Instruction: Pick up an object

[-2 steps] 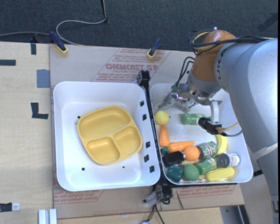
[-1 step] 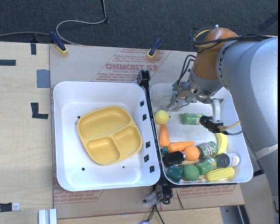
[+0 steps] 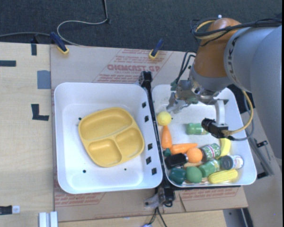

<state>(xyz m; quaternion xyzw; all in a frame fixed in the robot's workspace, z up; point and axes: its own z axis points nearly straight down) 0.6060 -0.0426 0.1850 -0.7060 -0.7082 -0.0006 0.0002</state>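
The claw point(image 3: 176, 103) hangs low in the right bin point(image 3: 236, 105), just above a small yellow lemon-like ball point(image 3: 164, 118) by the divider; whether it's wide or narrow I cannot tell. It looks like the approach step, nothing gripped. Next it should drop squarely over the ball, clear of the carrots point(image 3: 166, 137) just below it.

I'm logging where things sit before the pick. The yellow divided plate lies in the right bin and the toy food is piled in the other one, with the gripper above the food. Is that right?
Not quite. The yellow divided plate lies in the left bin, not the right one. The toy food is piled in the right bin, with the gripper above it. The camera view shows this.
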